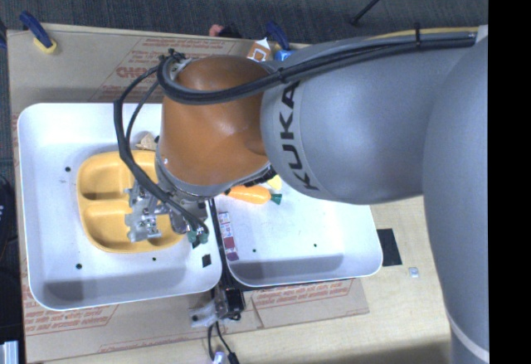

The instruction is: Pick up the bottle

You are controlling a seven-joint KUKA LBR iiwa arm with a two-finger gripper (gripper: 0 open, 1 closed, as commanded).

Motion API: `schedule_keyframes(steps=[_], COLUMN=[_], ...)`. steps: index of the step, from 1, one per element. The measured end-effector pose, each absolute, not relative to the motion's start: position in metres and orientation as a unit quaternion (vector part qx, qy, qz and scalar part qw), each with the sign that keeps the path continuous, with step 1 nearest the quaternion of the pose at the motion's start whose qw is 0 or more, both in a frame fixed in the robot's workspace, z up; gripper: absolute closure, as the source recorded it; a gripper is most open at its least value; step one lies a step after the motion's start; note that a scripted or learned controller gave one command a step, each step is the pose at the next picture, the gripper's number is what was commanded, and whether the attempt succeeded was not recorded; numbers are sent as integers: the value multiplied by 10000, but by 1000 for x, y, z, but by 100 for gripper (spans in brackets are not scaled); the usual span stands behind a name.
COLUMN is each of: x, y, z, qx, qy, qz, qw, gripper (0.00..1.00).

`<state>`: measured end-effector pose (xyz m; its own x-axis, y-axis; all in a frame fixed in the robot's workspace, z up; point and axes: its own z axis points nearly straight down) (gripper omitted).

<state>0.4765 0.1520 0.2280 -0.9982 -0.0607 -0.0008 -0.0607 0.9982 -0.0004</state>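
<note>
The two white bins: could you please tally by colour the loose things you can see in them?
Yellow: 1, the divided tray in the left bin
Orange: 1, a carrot-like thing in the right bin, partly hidden by the arm
Pale, unclear: 1, a small thing at the arm's edge
Total: 3 in sight; the arm hides much of both bins.

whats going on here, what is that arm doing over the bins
A grey KUKA arm reaches in from the right, its gripper down in the left bin, right over a yellow divided tray. An orange carrot-like toy lies in the right bin, partly under the arm. I can't make out a bottle, and nothing is visibly held.
</note>
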Motion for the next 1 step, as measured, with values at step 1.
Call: schedule_keyframes(steps=[1], x=[479], y=[117], z=[193], qx=[-1956], qy=[9807], qz=[-6], qw=[-16], gripper=[100])
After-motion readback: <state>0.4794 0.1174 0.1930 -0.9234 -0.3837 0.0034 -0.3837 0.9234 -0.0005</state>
